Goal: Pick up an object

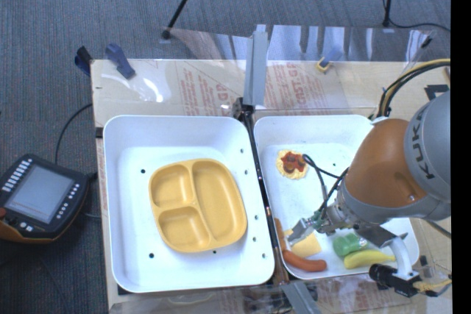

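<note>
The left bin (pixel 125 158) holds a yellow divided plate (pixel 197 204). In the right bin (pixel 331 130) lie a small pizza toy (pixel 292 164), a yellow cheese wedge (pixel 309 245), an orange-red sausage (pixel 305 261), a green piece (pixel 346 244) and a yellow banana (pixel 366 258). The end effector (pixel 300 230) hangs just above the wedge, perhaps touching it; whether it is wide or narrow I cannot tell.

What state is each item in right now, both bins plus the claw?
yellow divided plate: lying flat in left bin, right way up
pizza slice toy: flat in right bin, apart from the rest
cheese wedge: lying right at claw
hot dog: lying by front wall
green piece: touching banana
</note>
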`<state>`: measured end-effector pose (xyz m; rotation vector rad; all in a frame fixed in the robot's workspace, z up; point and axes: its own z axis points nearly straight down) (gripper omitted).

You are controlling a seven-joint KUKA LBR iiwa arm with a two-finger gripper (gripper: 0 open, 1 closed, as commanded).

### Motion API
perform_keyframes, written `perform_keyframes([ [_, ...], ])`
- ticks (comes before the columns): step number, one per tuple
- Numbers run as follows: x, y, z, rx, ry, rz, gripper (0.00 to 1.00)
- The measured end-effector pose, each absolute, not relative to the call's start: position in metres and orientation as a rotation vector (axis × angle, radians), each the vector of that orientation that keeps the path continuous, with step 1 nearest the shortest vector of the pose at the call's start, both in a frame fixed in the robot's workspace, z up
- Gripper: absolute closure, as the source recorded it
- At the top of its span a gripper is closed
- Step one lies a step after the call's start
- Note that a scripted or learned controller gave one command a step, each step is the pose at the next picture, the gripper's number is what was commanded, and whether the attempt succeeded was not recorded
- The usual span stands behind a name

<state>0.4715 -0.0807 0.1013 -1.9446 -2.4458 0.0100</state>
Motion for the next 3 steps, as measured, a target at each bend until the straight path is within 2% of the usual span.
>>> perform_keyframes([
  [1, 0.572, -0.092, 0.086, -2.087, -2.343, 0.003, 0.00],
  [2, 0.565, -0.067, 0.192, -2.163, -2.286, -0.009, 0.00],
  [3, 0.613, -0.085, 0.088, -2.228, -2.198, 0.017, 0.00],
])
